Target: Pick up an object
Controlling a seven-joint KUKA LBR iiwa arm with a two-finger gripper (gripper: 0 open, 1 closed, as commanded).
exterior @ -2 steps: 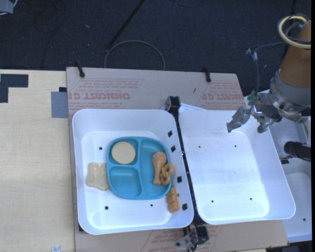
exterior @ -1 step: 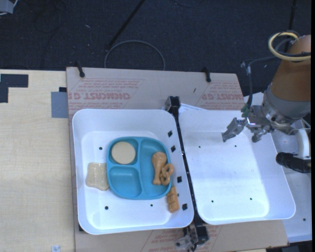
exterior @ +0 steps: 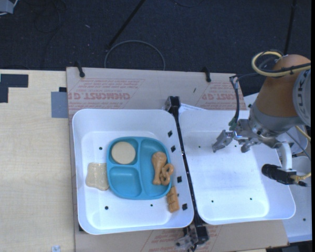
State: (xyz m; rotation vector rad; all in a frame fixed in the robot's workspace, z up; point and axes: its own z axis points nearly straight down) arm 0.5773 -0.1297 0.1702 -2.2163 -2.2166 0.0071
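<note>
Over the right bin [exterior: 236,203] your gripper [exterior: 232,142] hangs with its jaws spread apart and nothing between them, above bare white floor near the bin's upper half. Work outward from there and you see the problem: every object worth picking sits in the left bin [exterior: 89,125], across the black divider [exterior: 181,156]. A blue tray [exterior: 128,185] holds a round tan disc [exterior: 123,152] in its upper left compartment and a twisted tan piece [exterior: 161,168] in its right compartment. A pale flat piece [exterior: 97,176] lies just beside the tray's left edge, and a small brown piece [exterior: 172,199] rests against its lower right corner, close to the divider.

Your likeliest failure, as I judge it, is a descent where the arm now stands, closing on nothing. If you cross over, watch the divider and the tray rim: the brown piece is crowded between them, and a finger could catch either and shove the tray instead of gripping.
</note>
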